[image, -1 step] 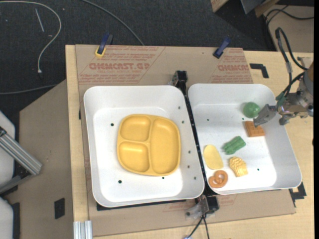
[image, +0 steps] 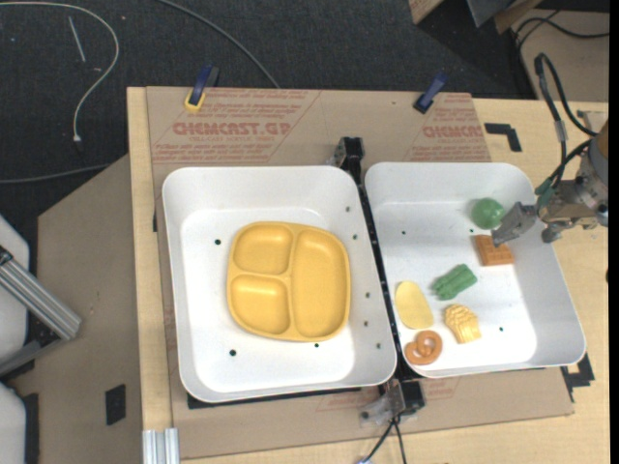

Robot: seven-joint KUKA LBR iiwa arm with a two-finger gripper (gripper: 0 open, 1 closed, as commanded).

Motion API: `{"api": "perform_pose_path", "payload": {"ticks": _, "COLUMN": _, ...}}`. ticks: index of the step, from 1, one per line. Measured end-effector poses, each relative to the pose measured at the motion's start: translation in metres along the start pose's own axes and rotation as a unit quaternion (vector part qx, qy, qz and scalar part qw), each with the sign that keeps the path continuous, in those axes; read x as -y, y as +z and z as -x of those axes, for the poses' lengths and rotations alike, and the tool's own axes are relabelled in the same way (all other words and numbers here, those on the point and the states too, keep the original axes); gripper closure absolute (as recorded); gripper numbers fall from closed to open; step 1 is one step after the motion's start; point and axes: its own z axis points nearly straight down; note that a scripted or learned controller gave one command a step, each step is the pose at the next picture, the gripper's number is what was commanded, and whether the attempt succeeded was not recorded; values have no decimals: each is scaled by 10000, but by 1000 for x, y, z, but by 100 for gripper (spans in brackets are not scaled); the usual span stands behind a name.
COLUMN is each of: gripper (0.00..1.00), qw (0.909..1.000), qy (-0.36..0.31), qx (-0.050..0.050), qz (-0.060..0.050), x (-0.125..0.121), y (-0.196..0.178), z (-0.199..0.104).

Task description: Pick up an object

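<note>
My pincer (image: 511,228) hangs over the right bin (image: 542,351), low at its right side, and from this slanted view I cannot tell whether it is apart or together. Just under and beside my tip sits a small orange-brown block (image: 494,252), so close that I cannot say whether I touch it. Right next to me on the other side, toward the bin's far wall, lies a round green piece (image: 486,210). Further from me, toward the bin's middle, is a darker green lumpy piece (image: 454,281), and beyond that a pale yellow oval (image: 414,304). Near the bin's front edge, well apart from me, rest a yellow ridged piece (image: 464,324) (it looks like a little corn cob) and an orange ring (image: 423,347), which lie close to each other. Across the divide, far from my reach, the left bin (image: 193,259) carries a yellow divided plate (image: 288,280) with three compartments.
</note>
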Motion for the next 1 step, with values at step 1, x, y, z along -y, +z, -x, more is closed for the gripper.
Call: {"api": "perform_pose_path", "payload": {"ticks": 1, "gripper": 0, "qw": 9999, "qy": 121, "qx": -5, "qz": -49, "x": 0, "y": 26, "z": 0}}
